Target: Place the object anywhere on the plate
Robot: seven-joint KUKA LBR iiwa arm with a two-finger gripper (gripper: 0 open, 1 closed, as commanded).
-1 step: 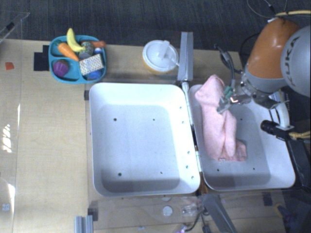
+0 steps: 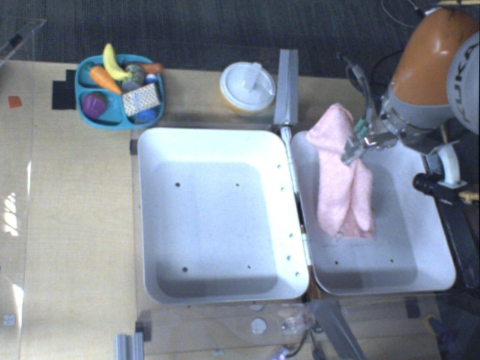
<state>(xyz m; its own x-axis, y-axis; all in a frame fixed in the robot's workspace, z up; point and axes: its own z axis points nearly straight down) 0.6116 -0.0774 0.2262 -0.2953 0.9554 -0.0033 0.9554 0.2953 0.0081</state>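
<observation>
A pink towel (image 2: pixel 343 190) hangs in a long fold over the right bin (image 2: pixel 420 268). Its top rises past the bin's back rim. My gripper (image 2: pixel 357 148) comes in from the right and is shut on the towel's upper right edge, with a dark finger (image 2: pixel 352 154) pressed into the cloth. The blue divided plate (image 2: pixel 82 88) sits on the bench at the far back left, well away from the gripper. It carries a toy banana, a carrot, a purple piece and a patterned block.
The left bin (image 2: pixel 217 216) lies between the right bin and the plate. A round white-lidded yellow container (image 2: pixel 247 87) stands behind it, next to a grey metal post (image 2: pixel 286 88). Cables run behind the arm at the back right.
</observation>
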